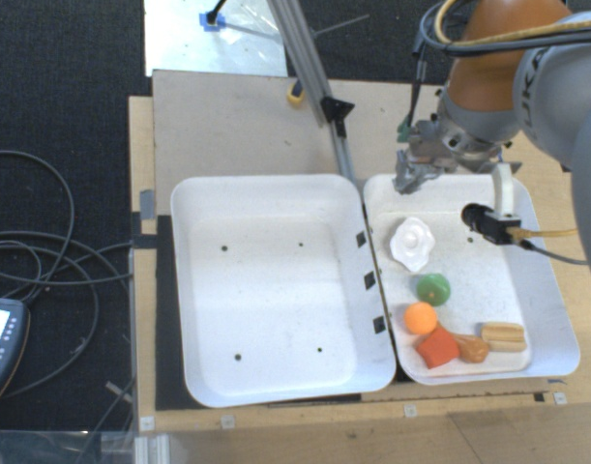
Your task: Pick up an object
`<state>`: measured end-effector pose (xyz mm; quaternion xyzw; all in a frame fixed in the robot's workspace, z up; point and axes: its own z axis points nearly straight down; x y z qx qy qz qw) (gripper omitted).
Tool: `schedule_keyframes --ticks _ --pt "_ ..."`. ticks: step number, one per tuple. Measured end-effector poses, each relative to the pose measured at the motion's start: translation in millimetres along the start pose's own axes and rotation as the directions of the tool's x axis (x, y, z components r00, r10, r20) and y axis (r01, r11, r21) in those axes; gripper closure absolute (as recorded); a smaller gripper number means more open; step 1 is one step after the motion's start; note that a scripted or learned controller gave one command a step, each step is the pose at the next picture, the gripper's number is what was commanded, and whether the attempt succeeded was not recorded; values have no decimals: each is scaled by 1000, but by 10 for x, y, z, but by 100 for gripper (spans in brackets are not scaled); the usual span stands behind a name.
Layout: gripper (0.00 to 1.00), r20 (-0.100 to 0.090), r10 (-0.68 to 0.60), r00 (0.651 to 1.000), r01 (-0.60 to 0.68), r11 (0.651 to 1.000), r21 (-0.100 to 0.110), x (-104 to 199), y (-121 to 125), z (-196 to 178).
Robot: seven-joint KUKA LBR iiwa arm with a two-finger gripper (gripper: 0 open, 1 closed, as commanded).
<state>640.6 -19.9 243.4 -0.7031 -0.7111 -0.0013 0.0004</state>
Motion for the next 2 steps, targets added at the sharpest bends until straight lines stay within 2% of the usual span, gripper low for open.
schedule_keyframes --ticks 1,2 --pt "100 0 0 1000 0 1000 -2 625 71 -45" --pt "100 0 1 1000 -1 1000 -1 1177 128 104"
